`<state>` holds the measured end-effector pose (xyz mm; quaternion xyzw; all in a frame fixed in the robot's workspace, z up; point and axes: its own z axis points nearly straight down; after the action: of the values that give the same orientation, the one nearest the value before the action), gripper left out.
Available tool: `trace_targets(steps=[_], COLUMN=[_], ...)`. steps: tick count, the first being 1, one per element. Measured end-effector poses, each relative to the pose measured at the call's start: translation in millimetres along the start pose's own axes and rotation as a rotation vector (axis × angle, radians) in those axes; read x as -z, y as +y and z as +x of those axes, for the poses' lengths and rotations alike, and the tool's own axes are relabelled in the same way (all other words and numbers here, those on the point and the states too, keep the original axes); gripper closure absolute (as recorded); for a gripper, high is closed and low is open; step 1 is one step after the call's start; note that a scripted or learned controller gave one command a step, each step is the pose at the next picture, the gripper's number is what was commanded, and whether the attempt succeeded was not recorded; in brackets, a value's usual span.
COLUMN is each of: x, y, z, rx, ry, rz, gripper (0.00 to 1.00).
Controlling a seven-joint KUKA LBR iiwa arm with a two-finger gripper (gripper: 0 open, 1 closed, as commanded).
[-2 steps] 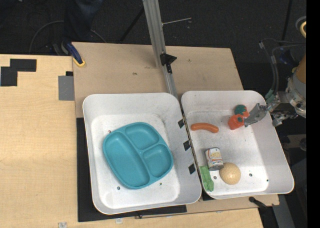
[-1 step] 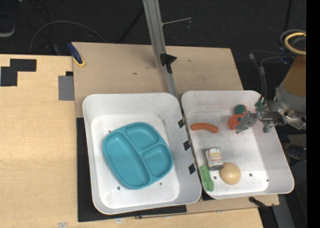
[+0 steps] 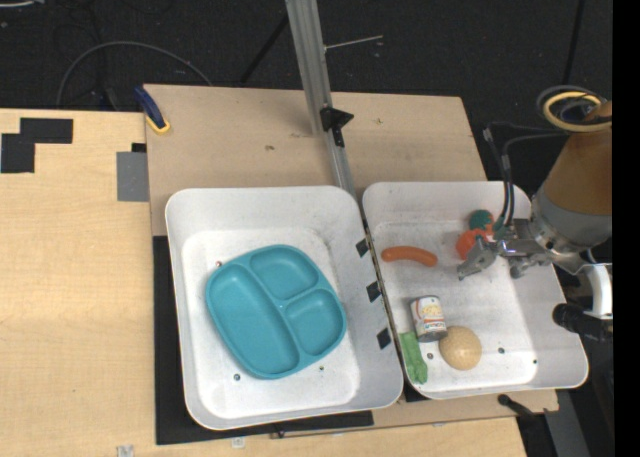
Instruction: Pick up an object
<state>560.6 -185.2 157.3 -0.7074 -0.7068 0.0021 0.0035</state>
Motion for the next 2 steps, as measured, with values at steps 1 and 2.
trace_targets(steps=[1,2], x=[-64,-51], y=[-1,0], z=[3,2], rx=[-0.001,-0.004], ry=[0.001,0.000], rz=[0.000,-0.003], gripper=[0.00,1.00])
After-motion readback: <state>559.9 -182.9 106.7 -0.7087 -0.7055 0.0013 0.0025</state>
